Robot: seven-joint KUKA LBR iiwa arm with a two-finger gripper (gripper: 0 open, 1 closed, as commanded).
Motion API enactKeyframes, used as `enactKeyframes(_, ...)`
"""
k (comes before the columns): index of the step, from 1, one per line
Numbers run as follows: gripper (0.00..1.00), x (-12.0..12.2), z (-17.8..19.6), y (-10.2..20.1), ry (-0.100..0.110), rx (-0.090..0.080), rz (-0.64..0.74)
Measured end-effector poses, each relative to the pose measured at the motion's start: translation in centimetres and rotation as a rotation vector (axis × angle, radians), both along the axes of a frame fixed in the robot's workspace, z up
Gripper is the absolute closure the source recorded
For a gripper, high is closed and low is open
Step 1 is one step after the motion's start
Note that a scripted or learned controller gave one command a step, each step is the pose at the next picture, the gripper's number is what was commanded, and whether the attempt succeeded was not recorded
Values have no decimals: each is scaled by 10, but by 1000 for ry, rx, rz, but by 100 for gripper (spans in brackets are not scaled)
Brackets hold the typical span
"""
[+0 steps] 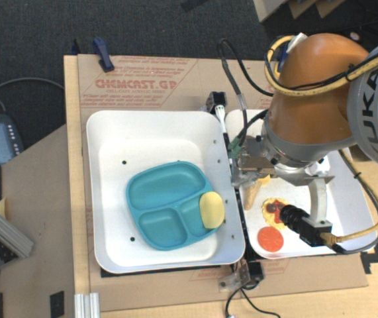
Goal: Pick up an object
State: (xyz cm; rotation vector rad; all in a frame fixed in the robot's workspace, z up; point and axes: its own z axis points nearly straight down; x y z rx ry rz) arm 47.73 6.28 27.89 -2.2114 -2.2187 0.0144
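Claw (253, 189) grip state cannot be told, poised over the right bin (354, 191) near an orange disc (271, 239).

We read "CHEMCAST G P" in large red letters on the brown board (150, 83) behind the bins, with smaller red lines above and below (too fine to make out). On the arm (377, 105), white letters "UK" show.

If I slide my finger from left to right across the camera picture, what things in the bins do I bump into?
Teal divided plate → yellow oval object → orange round object.
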Motion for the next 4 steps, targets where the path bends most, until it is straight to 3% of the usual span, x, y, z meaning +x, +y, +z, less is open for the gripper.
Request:
enactKeyframes(1, 100, 2, 47, 96, -18, 5, 8)
enactKeyframes(3, 100, 3, 66, 91, -16, 1, -4)
enactKeyframes(4, 100, 1, -1, 8, -4, -4, -13)
